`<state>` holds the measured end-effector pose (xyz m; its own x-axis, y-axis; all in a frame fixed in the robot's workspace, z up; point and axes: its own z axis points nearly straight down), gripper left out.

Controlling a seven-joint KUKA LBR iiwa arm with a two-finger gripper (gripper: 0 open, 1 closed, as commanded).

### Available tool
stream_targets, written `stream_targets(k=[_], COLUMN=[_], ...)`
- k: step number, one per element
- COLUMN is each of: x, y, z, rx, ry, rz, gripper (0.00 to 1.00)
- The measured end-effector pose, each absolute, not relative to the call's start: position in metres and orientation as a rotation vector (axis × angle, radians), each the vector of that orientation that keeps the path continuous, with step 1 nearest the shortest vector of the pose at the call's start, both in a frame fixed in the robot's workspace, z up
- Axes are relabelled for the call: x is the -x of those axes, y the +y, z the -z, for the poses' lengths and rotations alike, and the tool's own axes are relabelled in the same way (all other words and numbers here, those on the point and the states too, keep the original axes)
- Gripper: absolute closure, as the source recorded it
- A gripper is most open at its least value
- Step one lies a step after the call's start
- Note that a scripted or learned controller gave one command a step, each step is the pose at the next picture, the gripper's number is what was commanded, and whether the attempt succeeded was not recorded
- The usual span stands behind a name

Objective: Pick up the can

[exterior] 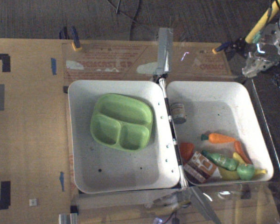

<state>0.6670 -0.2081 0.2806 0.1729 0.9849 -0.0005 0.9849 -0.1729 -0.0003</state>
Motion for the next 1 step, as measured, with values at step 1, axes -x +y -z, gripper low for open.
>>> stream_targets(k=[1], x=[-0.6576], y=[-0.2122], z=[-0.097], rx=[-2.443], ry=[1.968], rz=[-0.004], gripper=[1.0])
